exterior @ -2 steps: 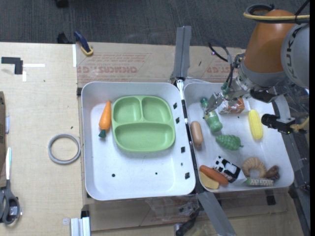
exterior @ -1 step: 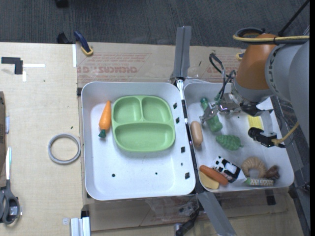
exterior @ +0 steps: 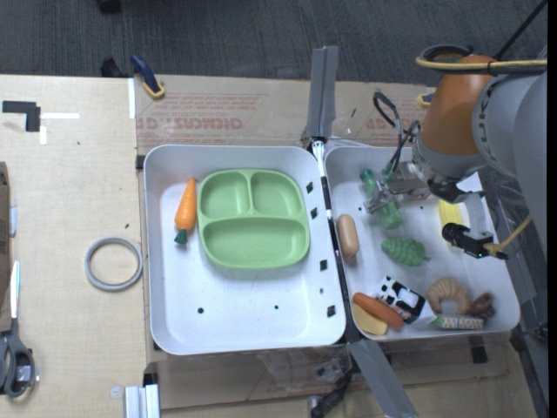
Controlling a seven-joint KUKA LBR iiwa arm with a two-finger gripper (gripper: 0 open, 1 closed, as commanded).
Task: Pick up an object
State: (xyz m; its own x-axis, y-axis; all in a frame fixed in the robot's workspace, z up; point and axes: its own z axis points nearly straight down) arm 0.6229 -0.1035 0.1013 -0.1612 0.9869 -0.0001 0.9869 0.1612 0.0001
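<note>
Above: gripper (exterior: 383,197) low in right bin (exterior: 498,273), over a green toy (exterior: 389,216) | fingers' state cannot be told | leafy green piece (exterior: 405,251) just beside | left bin (exterior: 165,259): green divided plate (exterior: 254,219), carrot (exterior: 185,205)

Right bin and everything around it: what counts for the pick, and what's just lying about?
For the pick:
gripper, low in the right bin
green toy beside it
leafy green piece
hot dog
croissant

Lying about:
green divided plate
carrot
tape ring
scissors
</note>
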